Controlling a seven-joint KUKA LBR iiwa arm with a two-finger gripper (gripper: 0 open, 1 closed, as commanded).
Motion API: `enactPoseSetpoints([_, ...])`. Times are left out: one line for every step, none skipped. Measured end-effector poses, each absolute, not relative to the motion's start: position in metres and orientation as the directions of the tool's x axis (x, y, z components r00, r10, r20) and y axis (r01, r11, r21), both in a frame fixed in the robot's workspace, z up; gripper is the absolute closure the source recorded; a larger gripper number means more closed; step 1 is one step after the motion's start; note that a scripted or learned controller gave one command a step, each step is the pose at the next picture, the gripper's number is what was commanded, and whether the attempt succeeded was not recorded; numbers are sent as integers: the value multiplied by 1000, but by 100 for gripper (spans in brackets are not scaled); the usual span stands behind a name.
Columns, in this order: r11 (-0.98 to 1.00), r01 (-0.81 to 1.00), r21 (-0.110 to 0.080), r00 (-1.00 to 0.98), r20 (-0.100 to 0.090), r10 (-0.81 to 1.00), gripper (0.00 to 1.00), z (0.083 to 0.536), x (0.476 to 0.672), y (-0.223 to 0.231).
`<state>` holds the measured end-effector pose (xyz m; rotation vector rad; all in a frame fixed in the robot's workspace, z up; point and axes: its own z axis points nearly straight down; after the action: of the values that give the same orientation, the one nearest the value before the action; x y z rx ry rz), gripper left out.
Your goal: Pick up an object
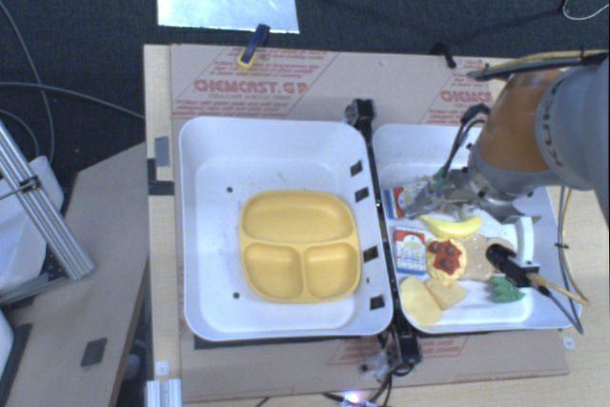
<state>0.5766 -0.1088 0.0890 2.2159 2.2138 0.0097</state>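
Observation:
The right bin (412, 138) holds several small things. A yellow banana (454, 226) lies in its middle, with a red berry-like piece (444, 255) on a pale disc just below it. A small blue, red and white box (410, 252) lies at the bin's left side, and a shiny packet (406, 199) sits above that box. Yellow chunks (420, 300) lie at the front, and a green piece (508, 292) rests at the front right. My gripper (440, 191) is low in the right bin, between the packet and the banana. I see nothing clearly held.
The left bin (210, 157) holds a yellow divided plate (300, 244). The grey arm with its orange band (515, 124) leans over the right bin's back right part. A cardboard sheet (286, 81) lies under both bins, and a blue and yellow tool (253, 46) rests on it.

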Motion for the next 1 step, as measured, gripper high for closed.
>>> enactPoseSetpoints([-5,1000,7,5,-6,1000,0,138,581,-193])
